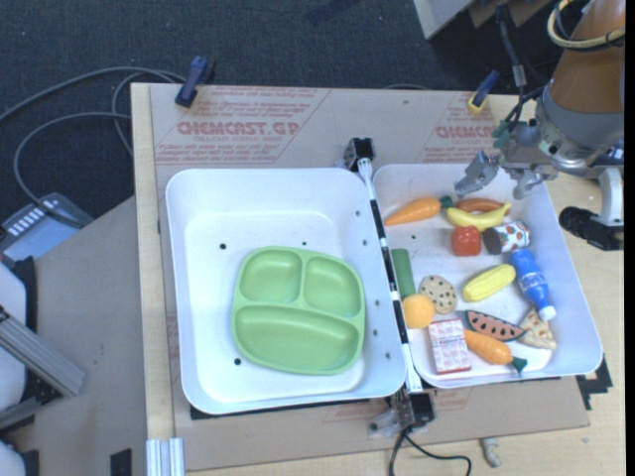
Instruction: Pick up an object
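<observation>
Bench board (298, 117) carries two shallow white bins side by side. Left bin (198, 206): one light green divided plate (298, 310), three compartments, lying flat near the bin's middle, slightly toward the dividing wall. Along the wall between the bins, on the right bin's side: a green stick-shaped piece (401, 273), upright along the edge, with a round orange fruit (418, 311) just below it. Right bin (575, 296) holds the loose toy food, any of which could serve as the object to pick. Far end: a carrot (413, 209) lying pointed toward the divider; beside it a banana (479, 216) resting against a red-rimmed piece. Below these a small red tomato-like item (466, 241) and a white patterned item (511, 234), near each other. Middle: a speckled cookie (437, 292), a corn cob (489, 283), a blue bottle (532, 282) with white cap, tilted. Near end: a red-and-white packet (448, 346), a watermelon slice (494, 324), a second carrot (492, 347), a pizza wedge (539, 331). Gripper (501, 175) hangs over the far right corner of the right bin, above the banana, fingers spread apart with nothing between them. Grey arm with orange band (587, 82) enters from upper right.
</observation>
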Available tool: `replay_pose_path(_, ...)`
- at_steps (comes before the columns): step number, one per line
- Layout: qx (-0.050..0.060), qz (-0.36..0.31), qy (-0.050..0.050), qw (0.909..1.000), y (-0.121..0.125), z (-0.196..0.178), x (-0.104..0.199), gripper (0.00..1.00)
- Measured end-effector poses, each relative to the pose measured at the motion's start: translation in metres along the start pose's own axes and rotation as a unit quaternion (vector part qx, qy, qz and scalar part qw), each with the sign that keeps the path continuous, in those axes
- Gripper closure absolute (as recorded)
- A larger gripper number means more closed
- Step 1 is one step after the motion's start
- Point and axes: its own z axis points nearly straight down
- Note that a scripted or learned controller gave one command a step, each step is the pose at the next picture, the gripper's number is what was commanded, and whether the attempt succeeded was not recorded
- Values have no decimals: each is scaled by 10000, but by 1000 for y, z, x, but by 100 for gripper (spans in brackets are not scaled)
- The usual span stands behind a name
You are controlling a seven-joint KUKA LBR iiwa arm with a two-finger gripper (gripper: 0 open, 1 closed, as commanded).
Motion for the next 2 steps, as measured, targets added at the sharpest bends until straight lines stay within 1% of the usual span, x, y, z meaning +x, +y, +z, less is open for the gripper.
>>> replay_pose_path(1,11,-2,6,10000,-6,124,-16,0)
replay_pose_path(2,8,3,2,10000,-12,138,-24,0)
